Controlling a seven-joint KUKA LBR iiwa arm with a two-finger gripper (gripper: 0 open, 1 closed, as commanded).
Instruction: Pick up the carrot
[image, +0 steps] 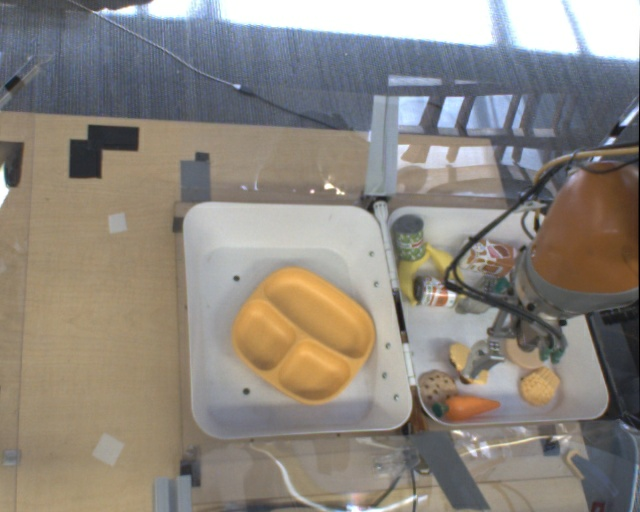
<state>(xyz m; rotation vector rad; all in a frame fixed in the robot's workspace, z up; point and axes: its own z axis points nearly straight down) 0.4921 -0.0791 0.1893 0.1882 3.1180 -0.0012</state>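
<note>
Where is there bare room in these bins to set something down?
Left bin: white floor all around the yellow divided plate, widest at its left. Right bin: crowded with the carrot, cans, toy foods and gripper.

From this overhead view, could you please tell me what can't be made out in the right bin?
- Tool: too small and dark to tell its finger state.
- Items under the arm: its orange body hides part of the right bin.
- Small pieces above the carrot: too blurred to identify.
- Can label: too small to read.
</note>
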